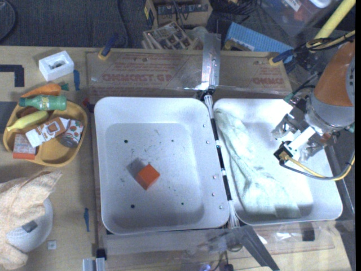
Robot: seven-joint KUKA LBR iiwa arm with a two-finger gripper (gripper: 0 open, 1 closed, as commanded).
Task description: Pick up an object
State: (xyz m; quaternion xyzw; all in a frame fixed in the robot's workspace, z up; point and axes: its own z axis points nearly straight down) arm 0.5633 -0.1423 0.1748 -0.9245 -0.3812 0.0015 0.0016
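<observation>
Sitting alone in the left bin (169, 117), one orange block (148, 176) rests left of centre on the floor. It looks roughly cubic, turned corner-on to the bin walls, with no clear long axis. Two white bins stand side by side. The right bin (318, 199) holds one pale cloth (248, 162) stretched along its left side. The gripper (289, 126) hangs over the right bin; open or closed, I cannot tell.
</observation>
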